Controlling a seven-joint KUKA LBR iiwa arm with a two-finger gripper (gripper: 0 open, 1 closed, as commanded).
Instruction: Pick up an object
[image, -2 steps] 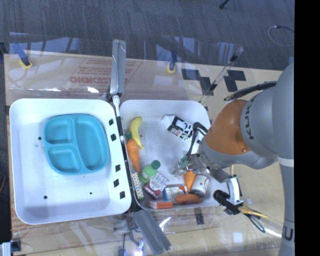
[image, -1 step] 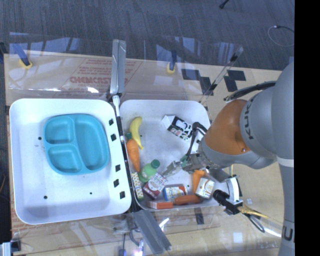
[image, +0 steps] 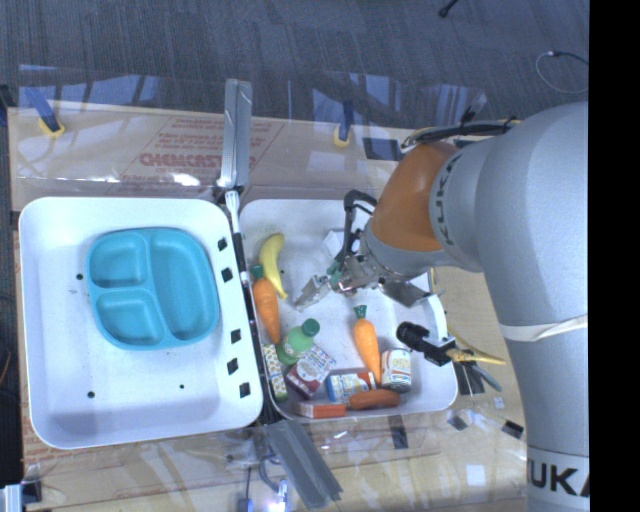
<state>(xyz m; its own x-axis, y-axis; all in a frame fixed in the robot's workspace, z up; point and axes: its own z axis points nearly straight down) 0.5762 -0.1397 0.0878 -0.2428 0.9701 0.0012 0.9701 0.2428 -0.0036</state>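
the gripper (image: 312, 291) is seen above the right bin (image: 436, 398), fingers slightly parted, with nothing held between them. a banana (image: 271, 259) lies just left of the fingertips, a carrot (image: 266, 310) just below-left.

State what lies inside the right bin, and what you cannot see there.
The right bin holds a banana, two carrots, a green bottle and small packets. The arm covers the bin's far right part.

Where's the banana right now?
The banana lies in the right bin, near its left wall, just above a carrot and left of the gripper.
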